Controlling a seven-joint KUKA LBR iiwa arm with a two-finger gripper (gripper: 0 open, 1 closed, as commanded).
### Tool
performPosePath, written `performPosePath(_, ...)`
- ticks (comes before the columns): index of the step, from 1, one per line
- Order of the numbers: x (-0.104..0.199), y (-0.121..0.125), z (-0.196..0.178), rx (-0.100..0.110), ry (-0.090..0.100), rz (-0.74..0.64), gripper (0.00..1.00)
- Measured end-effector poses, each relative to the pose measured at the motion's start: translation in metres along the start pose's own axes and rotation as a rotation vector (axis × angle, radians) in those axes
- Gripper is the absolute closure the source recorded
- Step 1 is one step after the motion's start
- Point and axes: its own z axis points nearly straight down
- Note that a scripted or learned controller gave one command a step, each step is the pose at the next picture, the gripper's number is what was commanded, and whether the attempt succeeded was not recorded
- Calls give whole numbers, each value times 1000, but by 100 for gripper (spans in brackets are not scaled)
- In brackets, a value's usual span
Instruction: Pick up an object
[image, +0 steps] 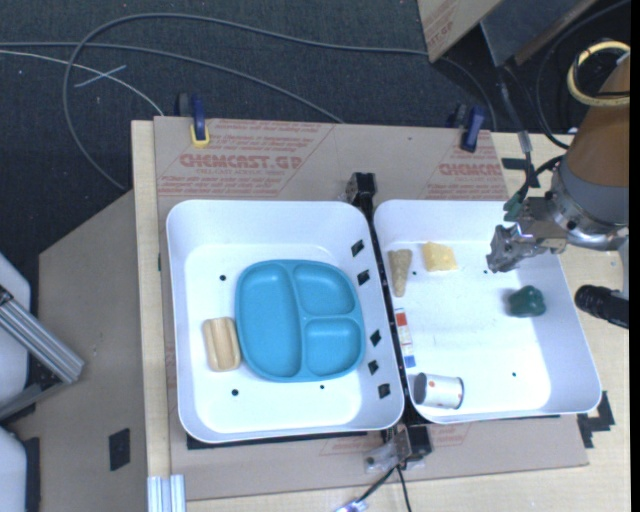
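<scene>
the nearest thing for you to take is the green object (525, 301), in the right bin (560, 390), just below and a little to the right of the claw (503, 252). you should expect it to be light and maybe a bit soft, like a small toy; this is a guess from its rounded form. take it across its narrow middle from above, because its lumpy sides can slip out if the hold is too near an edge. it looks dark green, small, irregular, with no clear handle. the claw hangs over the upper right part of this bin with nothing between its tips, and you cannot tell if it is spread or pressed together. other choices in the same bin are the yellow piece (439, 257), the tan wedge (400, 270) and the silver can (440, 390) near the front wall
</scene>
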Motion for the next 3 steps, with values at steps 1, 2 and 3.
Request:
performPosePath(1,49,-10,18,2,0,2,100)
performPosePath(2,111,-24,22,2,1,-2,100)
performPosePath(3,175,-31,27,2,1,-2,100)
